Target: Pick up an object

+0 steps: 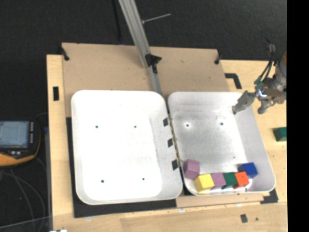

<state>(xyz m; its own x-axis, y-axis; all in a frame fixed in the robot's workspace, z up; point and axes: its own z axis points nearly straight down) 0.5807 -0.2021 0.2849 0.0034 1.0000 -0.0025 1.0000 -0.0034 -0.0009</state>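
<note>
Blocks are all sitting bunched along the near wall of the right bin. A purple block is sitting a bit apart toward the divider, and then there's a row touching each other: yellow block, a second purple block, green block, orange block, with a blue block tucked just behind the orange one. 6 in total by my count.

End effector is hanging over the far right corner of that bin, well apart from the blocks. Its 2 fingers are looking spread apart with nothing between them.

Left bin is sitting right beside it on the desk. A small green thing is lying on the desk past the right bin.
</note>
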